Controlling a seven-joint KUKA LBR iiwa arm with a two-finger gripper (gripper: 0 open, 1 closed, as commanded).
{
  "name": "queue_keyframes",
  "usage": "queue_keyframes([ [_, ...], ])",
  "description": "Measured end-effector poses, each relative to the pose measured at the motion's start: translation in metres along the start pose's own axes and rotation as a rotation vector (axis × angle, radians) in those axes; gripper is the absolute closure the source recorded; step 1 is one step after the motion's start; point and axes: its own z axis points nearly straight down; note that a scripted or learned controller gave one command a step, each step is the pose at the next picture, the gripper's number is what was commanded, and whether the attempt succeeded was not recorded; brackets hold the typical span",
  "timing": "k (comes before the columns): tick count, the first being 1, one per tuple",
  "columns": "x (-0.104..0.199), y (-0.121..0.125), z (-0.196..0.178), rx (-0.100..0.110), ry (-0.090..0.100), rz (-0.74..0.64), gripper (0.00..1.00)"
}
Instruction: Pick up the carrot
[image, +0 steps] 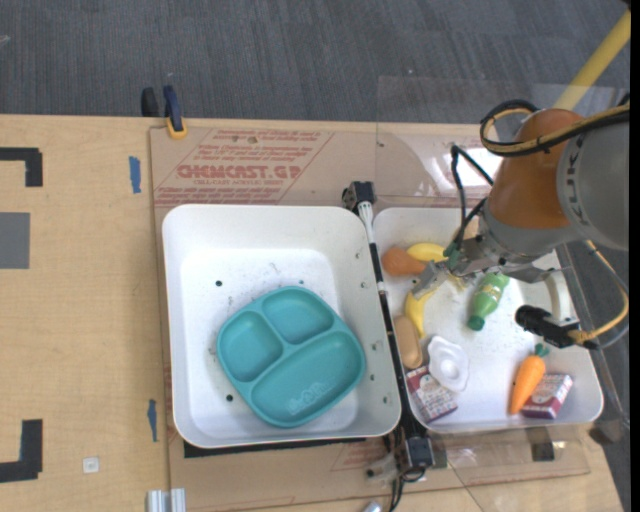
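A pale wooden bench (80, 330) fills most of the overhead view, with dark grey carpet (300, 45) beyond its far edge and black corner marks and short strips of blue tape on the wood. A brown cardboard sheet (250, 165) lies under the two bins, printed in red with lettering that looks like "CHEMCAST", the rest too faint to read. The left shallow white plastic bin (190, 330) holds a teal three-compartment plastic plate (290, 355). The right shallow white plastic bin (585, 400) holds toy food: the small orange plastic carrot with a green top (527, 383) lies near the bin's right front corner, just beside a purple and white carton (548, 396) whose print is too small to read. Farther back are a green plastic bottle (486, 301), a yellow banana (415, 310) and an orange rounded piece (400, 262). The grey arm with its orange band (535, 185) reaches in from the right; its two-finger gripper (462, 258) sits over the back of this bin, well apart from the carrot, and whether it is apart or together cannot be told.
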Motion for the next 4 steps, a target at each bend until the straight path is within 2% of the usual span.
queue_keyframes([
  [1, 0.097, -0.028, -0.070, 0.000, 0.004, 0.212, 0.00],
  [2, 0.018, -0.055, -0.069, 0.005, -0.002, 0.256, 0.00],
  [3, 0.082, -0.028, -0.068, 0.001, 0.002, 0.208, 0.00],
  [4, 0.080, -0.029, -0.068, 0.001, 0.001, 0.211, 0.00],
])
